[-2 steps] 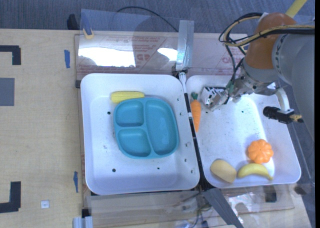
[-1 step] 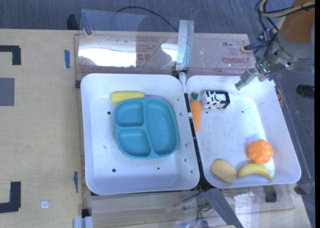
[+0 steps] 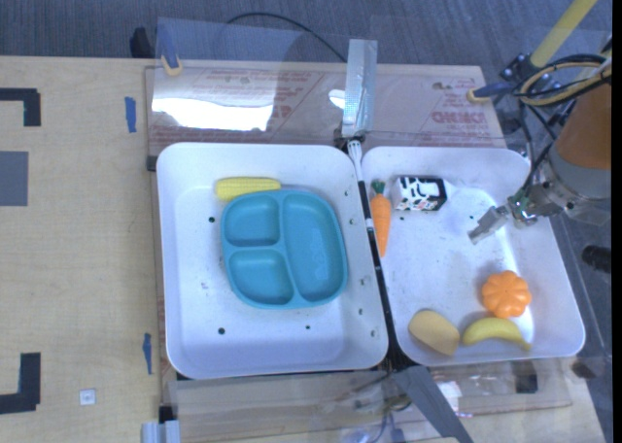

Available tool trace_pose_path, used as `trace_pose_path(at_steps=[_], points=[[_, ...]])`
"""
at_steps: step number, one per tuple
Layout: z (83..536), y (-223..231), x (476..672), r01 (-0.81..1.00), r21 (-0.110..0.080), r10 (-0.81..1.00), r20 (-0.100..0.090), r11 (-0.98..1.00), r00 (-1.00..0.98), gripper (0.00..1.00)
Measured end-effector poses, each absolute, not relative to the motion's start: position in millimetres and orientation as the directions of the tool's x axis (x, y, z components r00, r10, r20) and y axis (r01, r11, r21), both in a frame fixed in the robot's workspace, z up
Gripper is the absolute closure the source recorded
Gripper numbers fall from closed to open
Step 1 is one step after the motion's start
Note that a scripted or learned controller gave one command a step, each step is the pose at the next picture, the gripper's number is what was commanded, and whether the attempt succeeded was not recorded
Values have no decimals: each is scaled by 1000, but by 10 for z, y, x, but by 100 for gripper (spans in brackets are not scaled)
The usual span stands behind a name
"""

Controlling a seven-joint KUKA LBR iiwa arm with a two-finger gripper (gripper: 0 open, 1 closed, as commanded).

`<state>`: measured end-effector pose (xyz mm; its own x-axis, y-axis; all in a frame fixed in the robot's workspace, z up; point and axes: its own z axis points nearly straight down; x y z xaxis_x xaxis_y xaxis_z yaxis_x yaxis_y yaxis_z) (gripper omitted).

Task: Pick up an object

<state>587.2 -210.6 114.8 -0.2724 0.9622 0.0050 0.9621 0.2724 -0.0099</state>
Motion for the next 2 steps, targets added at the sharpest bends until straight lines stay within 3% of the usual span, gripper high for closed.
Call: trace_pose_path(at_steps=[1, 2], points=[[1484, -1946, 4795, 951, -4, 951, 3, 308, -308, 0], [942, -2101, 5009, 951, 1, 951, 6, 310, -310, 0]])
